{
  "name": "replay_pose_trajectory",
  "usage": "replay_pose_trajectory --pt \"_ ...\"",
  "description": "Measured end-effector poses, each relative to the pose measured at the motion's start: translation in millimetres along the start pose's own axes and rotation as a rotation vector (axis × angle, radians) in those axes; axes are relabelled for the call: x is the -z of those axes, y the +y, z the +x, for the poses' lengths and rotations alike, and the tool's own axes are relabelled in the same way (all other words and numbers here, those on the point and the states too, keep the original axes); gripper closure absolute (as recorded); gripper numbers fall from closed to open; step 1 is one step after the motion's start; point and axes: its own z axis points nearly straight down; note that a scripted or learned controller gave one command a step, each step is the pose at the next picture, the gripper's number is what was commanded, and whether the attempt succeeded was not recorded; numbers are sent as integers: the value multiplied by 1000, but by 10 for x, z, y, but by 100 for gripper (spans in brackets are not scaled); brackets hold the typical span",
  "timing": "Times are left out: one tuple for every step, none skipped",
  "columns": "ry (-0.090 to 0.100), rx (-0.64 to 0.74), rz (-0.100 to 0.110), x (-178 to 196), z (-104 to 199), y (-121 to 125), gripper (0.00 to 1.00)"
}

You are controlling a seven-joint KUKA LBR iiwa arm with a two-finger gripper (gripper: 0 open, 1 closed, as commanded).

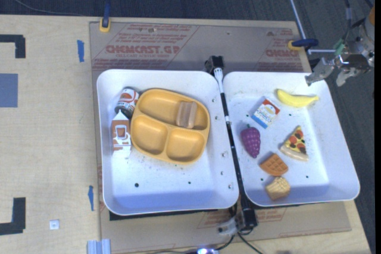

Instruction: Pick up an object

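Banana (296,99) lengthwise left-right, tips upturned

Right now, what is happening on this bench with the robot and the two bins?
The gripper hangs at the far right corner of the right bin, near the banana, and holds nothing. The toy foods, including the grapes and pizza slice, lie untouched. The left bin holds a yellow tray.

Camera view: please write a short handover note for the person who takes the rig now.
Gripper: above the right bin's far right corner, holding nothing.
Right bin: banana, small carton, grapes, pizza slice, waffle, bread piece.
Left bin: yellow divided plate, bottle beside it.
Done: nothing picked.
Left: grasp one thing; the banana lies nearest.
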Motion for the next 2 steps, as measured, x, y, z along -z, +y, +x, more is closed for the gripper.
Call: replay_pose_trajectory --pt "9 2 6 -1297 -22 -292 0" --pt "4 4 -12 -1482 79 -1041 0"
